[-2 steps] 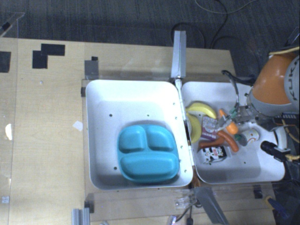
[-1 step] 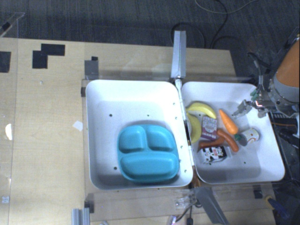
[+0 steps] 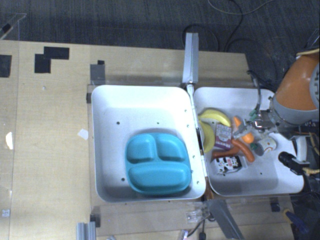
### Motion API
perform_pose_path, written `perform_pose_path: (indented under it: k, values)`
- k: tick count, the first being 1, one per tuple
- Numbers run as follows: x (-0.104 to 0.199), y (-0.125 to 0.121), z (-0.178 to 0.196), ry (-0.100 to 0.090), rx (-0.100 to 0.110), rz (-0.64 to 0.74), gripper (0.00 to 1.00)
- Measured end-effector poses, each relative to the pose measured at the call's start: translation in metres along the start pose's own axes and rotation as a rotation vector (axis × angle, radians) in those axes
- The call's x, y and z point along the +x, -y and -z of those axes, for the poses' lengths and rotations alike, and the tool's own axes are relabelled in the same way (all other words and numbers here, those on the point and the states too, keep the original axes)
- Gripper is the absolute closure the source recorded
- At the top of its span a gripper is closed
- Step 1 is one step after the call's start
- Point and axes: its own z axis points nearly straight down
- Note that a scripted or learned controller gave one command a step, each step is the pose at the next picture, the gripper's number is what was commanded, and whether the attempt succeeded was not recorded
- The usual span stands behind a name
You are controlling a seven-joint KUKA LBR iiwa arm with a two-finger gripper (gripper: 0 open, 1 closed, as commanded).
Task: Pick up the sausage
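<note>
The sausage [image 3: 242, 150] is a reddish-brown link lying at a slant in the middle of the right bin [image 3: 260, 181], among other toy foods. The gripper [image 3: 257, 120] hangs over the bin's upper right part, just above and to the right of the sausage, close to a small orange piece [image 3: 248, 139]. The arm's grey wrist and orange band [image 3: 296, 86] come in from the right and hide the gripper's far side. I see nothing of the sausage lifted off the bin floor.
A yellow banana [image 3: 215, 117], a purple packet [image 3: 223, 135], a carrot [image 3: 237, 123], a black-and-white card [image 3: 229, 165] and a pale round piece [image 3: 267, 145] crowd around the sausage. The left bin [image 3: 112, 109] holds a blue divided plate [image 3: 157, 163].
</note>
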Motion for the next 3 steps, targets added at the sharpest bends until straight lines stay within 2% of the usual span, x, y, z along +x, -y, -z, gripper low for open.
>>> perform_pose_path:
  k: [1, 2, 3]
  values:
    - [0.000, 0.063, -0.050, 0.004, -0.011, 0.092, 0.00]
    - [0.002, 0.061, -0.038, 0.003, -0.017, 0.095, 1.00]
    - [0.036, 0.007, 0.110, 0.001, -0.003, 0.373, 1.00]
